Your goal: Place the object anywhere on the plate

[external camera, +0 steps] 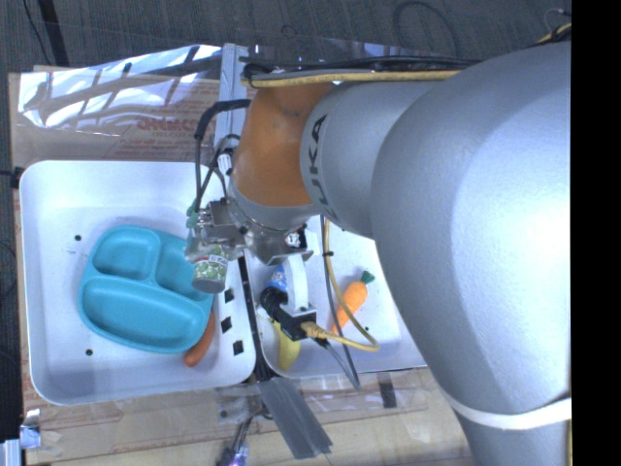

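The jaws sit low at the tip of the gripper (pixel 208 256), and I cannot tell from up here if they are open or closed. The big grey arm (pixel 466 212) hides a lot of them.

Right at the jaws there is a small speckled lump (pixel 207 277), grey and green. I think this is the thing I have to put down, but I cannot see if the jaws hold it or if it just lies under them.

The blue plate (pixel 121 309) lies just past the jaws, on the side away from the arm, in the left bin (pixel 49 260). The lump is over the plate's edge nearest the arm, so the jaws are right at the rim and not over the middle. That is what the next move turns on. I would go a little further away from the arm, so the lump lands well inside the plate and does not roll off the rim.

A thin orange stick (pixel 201 344) lies near the jaws, toward the front of the bench, touching the plate's edge. It points slantwise along that edge.

Back behind the jaws, under the arm, a carrot (pixel 354 297) and a yellow thing (pixel 287 349) lie in the right bin (pixel 393 330)
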Controlling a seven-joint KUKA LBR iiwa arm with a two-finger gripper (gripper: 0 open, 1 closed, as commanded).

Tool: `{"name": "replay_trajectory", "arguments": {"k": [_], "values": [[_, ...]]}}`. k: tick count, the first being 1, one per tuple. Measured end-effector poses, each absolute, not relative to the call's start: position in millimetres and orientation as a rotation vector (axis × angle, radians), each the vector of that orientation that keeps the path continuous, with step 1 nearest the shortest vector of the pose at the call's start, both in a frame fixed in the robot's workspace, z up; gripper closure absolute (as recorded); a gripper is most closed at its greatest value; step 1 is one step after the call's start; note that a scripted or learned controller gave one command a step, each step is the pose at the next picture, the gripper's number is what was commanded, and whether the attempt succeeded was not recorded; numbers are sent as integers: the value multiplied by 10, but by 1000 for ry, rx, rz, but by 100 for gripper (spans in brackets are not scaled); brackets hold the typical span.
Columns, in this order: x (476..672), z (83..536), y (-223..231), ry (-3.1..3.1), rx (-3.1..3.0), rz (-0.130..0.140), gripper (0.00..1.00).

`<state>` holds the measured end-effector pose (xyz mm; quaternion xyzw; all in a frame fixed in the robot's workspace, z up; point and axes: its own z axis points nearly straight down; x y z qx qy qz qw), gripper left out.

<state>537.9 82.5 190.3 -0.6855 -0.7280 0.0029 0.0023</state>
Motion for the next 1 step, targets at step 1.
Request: {"name": "replay_trajectory", "arguments": {"k": [1], "values": [[5380,1904,819,-2283,-2152,8,0]]}}
